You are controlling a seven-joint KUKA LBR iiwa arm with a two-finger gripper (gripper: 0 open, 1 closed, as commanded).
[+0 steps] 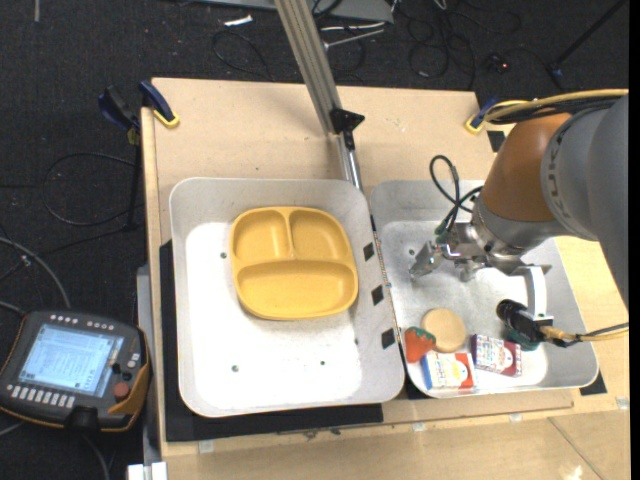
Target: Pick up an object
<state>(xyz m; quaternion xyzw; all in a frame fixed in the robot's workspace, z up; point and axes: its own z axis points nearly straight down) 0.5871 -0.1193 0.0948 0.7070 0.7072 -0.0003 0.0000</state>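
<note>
Single-arm pick, right bin. You are looking at the gripper hanging over the bare middle of this bin, nearer its left wall than its right, with nothing showing in its grasp; whether it is spread or pressed together you cannot tell from this slant. The candidates are all lying toward the bin's front edge from the gripper. The tan round disc is sitting nearest, almost straight frontward of the gripper and apart from it; being round, it is offering no long axis to align with. A red toy strawberry is touching its left side, close to the bin's left wall. A red-and-white carton is lying just in front of the disc with its long side running along the front edge, and a small printed box is lying beside it toward the right. These neighbours are crowding the disc on three sides, so you are probably working with its rear side as the open approach. A yellow divided plate is resting in the left bin, well apart.
</note>
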